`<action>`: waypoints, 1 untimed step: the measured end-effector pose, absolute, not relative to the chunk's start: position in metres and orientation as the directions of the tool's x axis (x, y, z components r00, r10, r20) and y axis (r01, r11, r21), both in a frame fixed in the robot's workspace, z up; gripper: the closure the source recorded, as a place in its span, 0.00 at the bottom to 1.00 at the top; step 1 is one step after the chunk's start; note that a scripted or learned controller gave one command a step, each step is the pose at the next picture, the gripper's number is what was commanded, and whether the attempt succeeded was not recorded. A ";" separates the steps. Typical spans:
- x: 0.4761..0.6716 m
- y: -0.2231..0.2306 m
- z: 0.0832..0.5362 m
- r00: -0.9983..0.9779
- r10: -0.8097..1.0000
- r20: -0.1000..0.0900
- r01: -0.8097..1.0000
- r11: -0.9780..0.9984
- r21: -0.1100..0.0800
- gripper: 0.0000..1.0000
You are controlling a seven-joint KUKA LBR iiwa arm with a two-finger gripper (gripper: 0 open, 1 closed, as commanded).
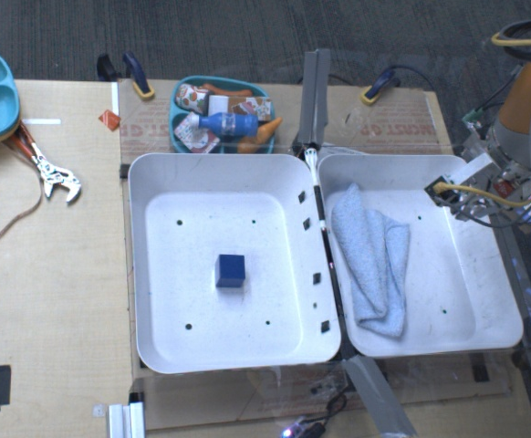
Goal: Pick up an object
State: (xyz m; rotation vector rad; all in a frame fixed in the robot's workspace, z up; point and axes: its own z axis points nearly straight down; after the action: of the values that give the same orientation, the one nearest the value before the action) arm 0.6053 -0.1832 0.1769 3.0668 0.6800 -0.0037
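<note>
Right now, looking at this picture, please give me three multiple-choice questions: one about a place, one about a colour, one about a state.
1. Where does the cube lie?
A. In the left bin
B. In the right bin
C. On the wooden bench

2. What colour is the cloth in the right bin?
A. Red
B. Pale blue
C. Black

3. How does the cloth lie?
A. Spread flat over the whole bin floor
B. Hanging over the bin's front rim
C. Bunched and folded into a long heap

Answers: 1 A, the dark blue cube sits near the middle of the left bin's floor. 2 B, the fabric is a light blue. 3 C, it lies in folds along the right bin's left side, with bare white floor beside it.
</note>
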 end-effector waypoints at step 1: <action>0.607 -0.118 0.242 0.876 0.483 -0.002 0.483 -0.876 -0.001 1.00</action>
State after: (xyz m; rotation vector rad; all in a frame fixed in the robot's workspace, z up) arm 0.6065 -0.1181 0.2424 3.0425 0.7827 -0.0039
